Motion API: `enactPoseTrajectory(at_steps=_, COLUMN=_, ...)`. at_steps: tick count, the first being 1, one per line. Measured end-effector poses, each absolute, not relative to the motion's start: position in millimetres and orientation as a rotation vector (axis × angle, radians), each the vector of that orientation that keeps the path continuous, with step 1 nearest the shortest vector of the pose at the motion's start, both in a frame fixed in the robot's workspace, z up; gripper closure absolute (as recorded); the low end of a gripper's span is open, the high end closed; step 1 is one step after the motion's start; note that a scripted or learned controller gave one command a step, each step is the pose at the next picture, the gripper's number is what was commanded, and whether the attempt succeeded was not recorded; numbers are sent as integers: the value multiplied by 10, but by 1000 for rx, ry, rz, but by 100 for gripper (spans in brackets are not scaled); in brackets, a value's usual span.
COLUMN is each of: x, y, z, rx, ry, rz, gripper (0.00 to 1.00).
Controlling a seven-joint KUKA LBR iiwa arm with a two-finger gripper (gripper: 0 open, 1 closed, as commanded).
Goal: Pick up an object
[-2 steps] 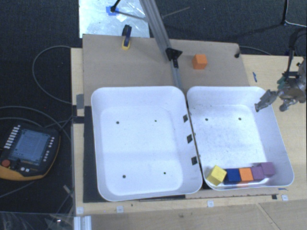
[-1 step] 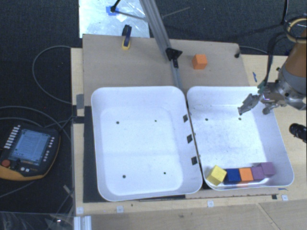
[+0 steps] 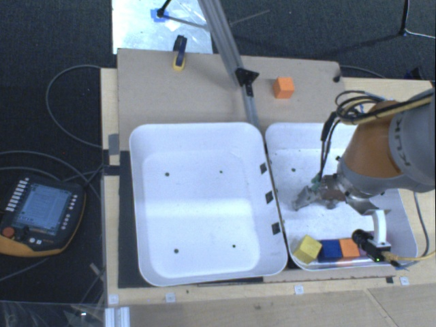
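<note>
From my remote seat I see one desk (image 3: 300,90), tan, carrying two white bins side by side. The left bin (image 3: 146,148) is the bigger-looking of the pair in this view, and I count four small dark dots on its floor. The right bin (image 3: 289,138) touches it along the middle edge, where I count three small black clips.

One arm (image 3: 388,142) reaches in from the right, grey with an orange band, and hangs over the right bin. Black cables loop above its wrist. The gripper (image 3: 304,197) points left and down toward the bin floor near the middle of the right bin. I cannot tell whether its fingers are spread or pressed together; they blur into one grey shape, and I see nothing between them.

One metal pole (image 3: 225,39) slants from the top of the view down to the rear edge between the bins. One pendant (image 3: 39,213), orange and grey with a screen, lies on the dark floor to the left of the desk, with cables trailing from it.

I count four blocks in all. Three sit in a row at the front edge of the right bin, touching: a yellow block (image 3: 307,248), a blue block (image 3: 331,249), and an orange block (image 3: 349,248), all near the gripper but apart from it. A second orange cube (image 3: 284,87) lies alone on the desk behind the right bin. One small yellow and black clamp (image 3: 179,52) sits at the desk's rear left.
</note>
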State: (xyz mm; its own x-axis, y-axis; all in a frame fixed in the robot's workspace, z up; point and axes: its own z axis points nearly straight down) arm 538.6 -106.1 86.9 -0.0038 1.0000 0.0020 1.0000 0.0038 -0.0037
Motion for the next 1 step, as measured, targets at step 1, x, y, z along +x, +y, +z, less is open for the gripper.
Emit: enactPoseTrajectory(at_steps=1, x=5603, y=-664, z=1953, rx=-2216, ry=-2237, rz=-12, gripper=0)
